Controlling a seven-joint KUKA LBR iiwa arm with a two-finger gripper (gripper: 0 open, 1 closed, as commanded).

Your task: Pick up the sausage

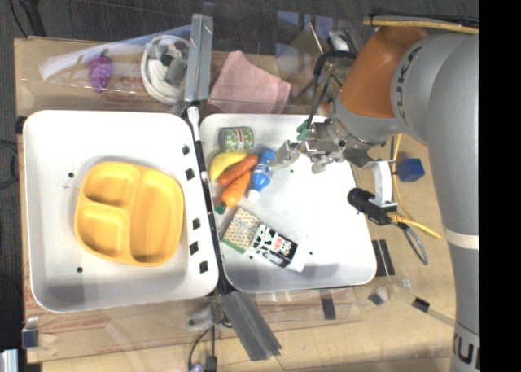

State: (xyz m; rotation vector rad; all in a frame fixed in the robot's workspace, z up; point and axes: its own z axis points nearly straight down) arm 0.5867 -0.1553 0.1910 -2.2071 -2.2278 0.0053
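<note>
The grey arm's two-finger gripper [286,153] hangs over the right white bin [342,240], just beside the food pile.

The long reddish-orange sausage [237,170] lies at the left side of this bin, on top of a yellow banana [222,163], with a small orange carrot [233,191] touching it below. A green tin can [236,137] sits just above them. A blue and white bottle [260,175] lies between the sausage and the gripper. The gripper's fingers look a little open and hold nothing (they are small and hard to see). A yellow plate with three parts [130,212] sits in the left white bin [49,281].
</note>
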